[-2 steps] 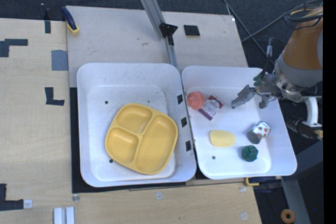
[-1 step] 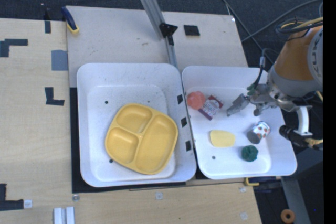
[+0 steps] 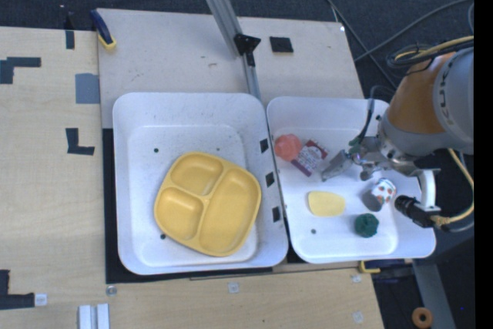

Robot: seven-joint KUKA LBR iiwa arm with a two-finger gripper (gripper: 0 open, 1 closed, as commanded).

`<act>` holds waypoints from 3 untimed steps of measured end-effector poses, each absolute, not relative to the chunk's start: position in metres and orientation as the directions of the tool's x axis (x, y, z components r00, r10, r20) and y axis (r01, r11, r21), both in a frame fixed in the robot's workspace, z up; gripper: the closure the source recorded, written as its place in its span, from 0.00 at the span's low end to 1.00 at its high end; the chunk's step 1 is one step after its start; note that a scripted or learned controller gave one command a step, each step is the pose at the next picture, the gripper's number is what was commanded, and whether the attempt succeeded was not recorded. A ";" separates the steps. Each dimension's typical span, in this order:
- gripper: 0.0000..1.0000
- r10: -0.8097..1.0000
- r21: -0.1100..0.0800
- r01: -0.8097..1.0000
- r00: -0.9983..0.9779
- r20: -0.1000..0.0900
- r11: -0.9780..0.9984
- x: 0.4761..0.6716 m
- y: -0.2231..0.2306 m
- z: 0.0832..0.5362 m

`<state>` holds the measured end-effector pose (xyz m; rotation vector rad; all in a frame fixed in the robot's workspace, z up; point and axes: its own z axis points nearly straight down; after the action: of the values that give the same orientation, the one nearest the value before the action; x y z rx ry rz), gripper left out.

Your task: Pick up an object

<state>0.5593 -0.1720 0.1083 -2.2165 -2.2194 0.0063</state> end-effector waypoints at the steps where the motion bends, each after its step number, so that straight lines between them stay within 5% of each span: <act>1: 0.00 1.000 0.000 1.000 -0.001 -0.002 0.001 0.560 -0.172 0.086; 2: 1.00 1.000 0.007 1.000 -0.002 -0.003 0.002 0.562 -0.172 0.099; 3: 1.00 1.000 0.005 1.000 -0.002 -0.002 0.002 0.562 -0.174 0.161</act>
<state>0.5617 -0.1745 0.1614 -2.2227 -2.2266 -0.0032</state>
